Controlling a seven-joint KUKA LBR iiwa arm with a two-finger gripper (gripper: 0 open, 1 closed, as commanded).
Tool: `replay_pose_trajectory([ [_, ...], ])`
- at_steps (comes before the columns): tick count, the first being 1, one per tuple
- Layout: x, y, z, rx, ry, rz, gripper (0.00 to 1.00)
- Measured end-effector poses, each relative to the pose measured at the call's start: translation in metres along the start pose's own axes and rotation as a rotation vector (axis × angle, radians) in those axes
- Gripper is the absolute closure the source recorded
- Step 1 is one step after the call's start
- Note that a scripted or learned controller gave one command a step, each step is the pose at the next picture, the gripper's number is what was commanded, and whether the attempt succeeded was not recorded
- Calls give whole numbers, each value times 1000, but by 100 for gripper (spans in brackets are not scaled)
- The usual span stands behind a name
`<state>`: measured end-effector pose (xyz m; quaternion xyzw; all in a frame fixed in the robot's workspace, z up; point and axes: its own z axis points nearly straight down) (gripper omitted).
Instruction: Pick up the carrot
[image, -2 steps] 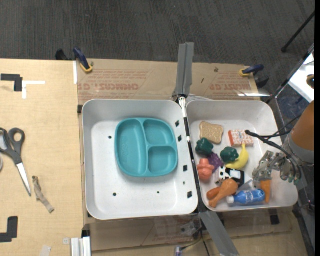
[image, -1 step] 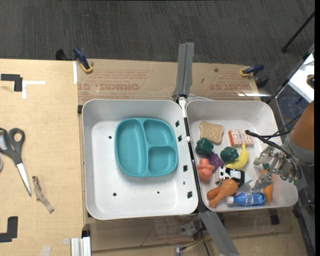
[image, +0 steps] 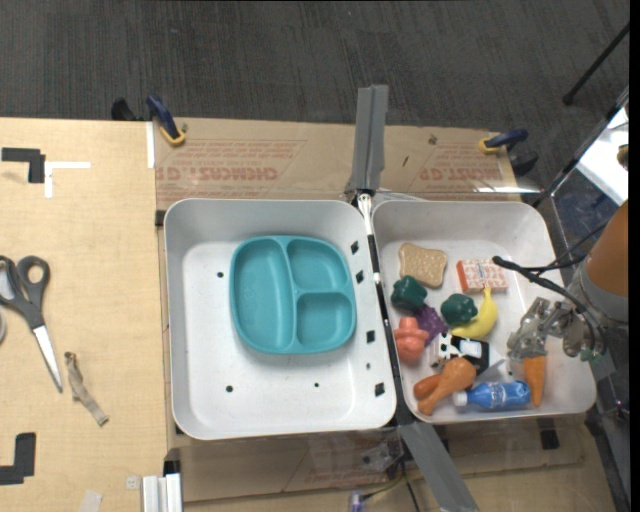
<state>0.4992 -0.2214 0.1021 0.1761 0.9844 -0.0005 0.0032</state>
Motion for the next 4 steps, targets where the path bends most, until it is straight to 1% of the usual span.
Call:
replay_pose_trajectory([
  [1, 0, 0, 0, 0, 0, 0, 0],
  [2, -1, 1, -10, 1, -3, -2, 100],
  [3, -1, 1, -10, 0, -3, -2, 0],
  [4, -3, 1, -19, 1, -7, -4, 100],
])
